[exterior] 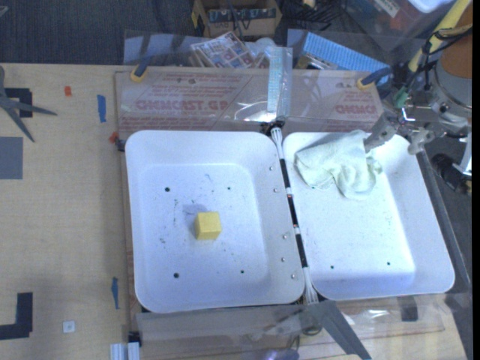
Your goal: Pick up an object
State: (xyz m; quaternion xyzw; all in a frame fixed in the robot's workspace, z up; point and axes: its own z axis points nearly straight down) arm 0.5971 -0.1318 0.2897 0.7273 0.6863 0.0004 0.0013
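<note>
White crumpled cloth (pixel 339 167) sits bunched at the right bin's (pixel 390 268) far edge, gripper (pixel 384 135) poised over its right end, apparently to grab there, grip state cannot tell; far wall crowds that spot, bin front is open, yellow cube (pixel 208 226) sits mid left bin (pixel 150 163).

I'm looking at a pale wooden bench (pixel 60 201) with a scrap of blue tape (pixel 101 108) and a tiny orange mark (pixel 67 91) near its far left. Black scissors-like tool (pixel 19 109) sits at the left edge, a grey square (pixel 10 158) just below it. Behind the bins I see clear plastic sheeting with red lettering (pixel 187 100), yellow clamps (pixel 139 73) at its corners. Further back, a cardboard box (pixel 232 10) of clutter and a blue corrugated panel (pixel 341 55).
</note>
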